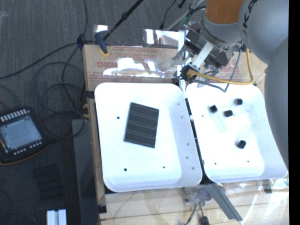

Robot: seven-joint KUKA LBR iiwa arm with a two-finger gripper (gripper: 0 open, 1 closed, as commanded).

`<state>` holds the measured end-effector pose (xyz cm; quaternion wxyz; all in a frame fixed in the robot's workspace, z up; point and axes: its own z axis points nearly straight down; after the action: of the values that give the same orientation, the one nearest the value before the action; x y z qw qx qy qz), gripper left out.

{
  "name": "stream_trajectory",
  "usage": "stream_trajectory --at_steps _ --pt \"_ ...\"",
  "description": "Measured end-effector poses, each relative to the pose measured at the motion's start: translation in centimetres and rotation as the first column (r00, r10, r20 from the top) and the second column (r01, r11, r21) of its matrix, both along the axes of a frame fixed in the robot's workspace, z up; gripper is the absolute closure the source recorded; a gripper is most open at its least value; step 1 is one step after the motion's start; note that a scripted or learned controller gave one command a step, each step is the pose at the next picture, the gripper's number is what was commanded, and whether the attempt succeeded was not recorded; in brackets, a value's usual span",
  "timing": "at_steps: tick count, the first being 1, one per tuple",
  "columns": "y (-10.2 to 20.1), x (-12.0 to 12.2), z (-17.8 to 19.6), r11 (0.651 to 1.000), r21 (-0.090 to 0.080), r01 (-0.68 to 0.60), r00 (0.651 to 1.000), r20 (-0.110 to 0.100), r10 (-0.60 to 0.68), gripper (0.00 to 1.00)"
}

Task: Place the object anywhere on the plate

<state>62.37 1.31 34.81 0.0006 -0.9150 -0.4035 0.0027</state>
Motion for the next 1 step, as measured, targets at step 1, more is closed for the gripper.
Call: stream_trajectory --at_steps 1 --pt "-6.9 -7.08 8.26 0.909 -0.002 0.417 0.909 0.004 -0.417 0.0"
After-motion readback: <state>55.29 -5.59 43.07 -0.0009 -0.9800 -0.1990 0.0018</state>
